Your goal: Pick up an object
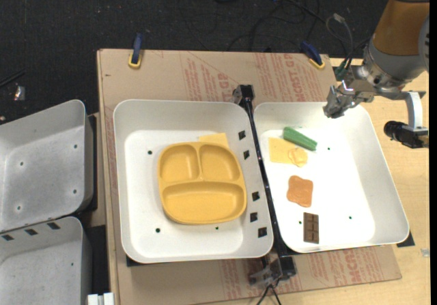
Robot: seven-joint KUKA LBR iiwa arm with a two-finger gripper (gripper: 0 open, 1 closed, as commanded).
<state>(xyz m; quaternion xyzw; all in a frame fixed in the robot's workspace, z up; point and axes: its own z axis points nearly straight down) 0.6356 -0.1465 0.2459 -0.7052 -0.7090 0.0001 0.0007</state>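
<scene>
Gripper (pixel 336 107) hovers at the right bin's (pixel 382 160) one o'clock rim, jaws' state impossible to tell, while the green block (pixel 299 138) lies at eleven o'clock inside, probably light, stiff, best pinched across its narrow sides.

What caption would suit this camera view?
End effector above the right bin's far edge; green block and chocolate bar inside.

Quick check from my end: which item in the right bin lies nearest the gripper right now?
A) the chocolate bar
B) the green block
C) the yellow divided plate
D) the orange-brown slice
B: the green block lies in the right bin's upper part, just below-left of the gripper, with the other pieces farther down.
</scene>
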